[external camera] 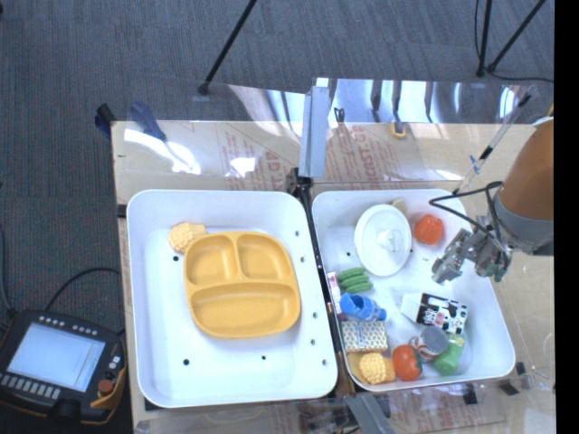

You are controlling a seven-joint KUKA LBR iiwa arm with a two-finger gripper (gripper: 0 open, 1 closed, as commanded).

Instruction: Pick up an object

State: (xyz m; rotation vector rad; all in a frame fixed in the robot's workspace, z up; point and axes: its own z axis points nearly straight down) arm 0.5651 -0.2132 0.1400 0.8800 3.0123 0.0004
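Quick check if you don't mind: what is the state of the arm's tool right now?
Tool: over the right bin, beside the black-and-white carton; whether it is open or shut cannot be told.

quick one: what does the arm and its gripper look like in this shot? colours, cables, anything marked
The arm shows a wide orange band above a grey wrist section. A dark cable loops along its left side. The gripper is grey metal, small, with slim fingers. No markings are readable.
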